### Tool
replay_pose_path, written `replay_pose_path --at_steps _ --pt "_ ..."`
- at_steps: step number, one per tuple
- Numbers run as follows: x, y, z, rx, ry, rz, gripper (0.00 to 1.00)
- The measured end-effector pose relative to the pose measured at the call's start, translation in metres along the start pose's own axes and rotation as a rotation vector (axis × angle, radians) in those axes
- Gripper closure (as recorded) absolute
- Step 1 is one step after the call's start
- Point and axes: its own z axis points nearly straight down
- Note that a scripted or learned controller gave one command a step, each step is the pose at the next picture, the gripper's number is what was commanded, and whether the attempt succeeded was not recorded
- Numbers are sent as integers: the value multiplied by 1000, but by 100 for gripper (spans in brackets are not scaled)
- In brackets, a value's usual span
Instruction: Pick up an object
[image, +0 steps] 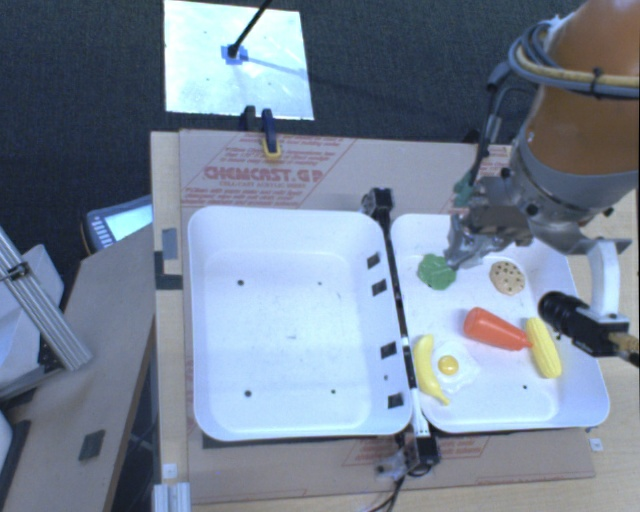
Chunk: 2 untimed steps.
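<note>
The right bin (575, 400) holds several toy foods. A green broccoli piece (435, 271) lies near its back left. A round speckled cookie (507, 277) sits right of it. An orange carrot (494, 329) lies in the middle, a yellow corn cob (543, 347) to its right. A yellow banana (426, 366) and a fried egg (455, 365) lie at the front left. My gripper (462, 252) hangs just above and right of the broccoli, its tip close to it; I see nothing between the fingers.
The left bin (290, 320) sits beside the right one, with a black clip strip (390, 290) along their shared wall. The arm's grey body (560, 190) overhangs the right bin's back. A black fitting (575, 320) juts over its right side.
</note>
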Motion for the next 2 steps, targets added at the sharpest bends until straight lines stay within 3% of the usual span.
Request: replay_pose_path --at_steps 2 --pt "1 2 -24 -9 1 -11 100"
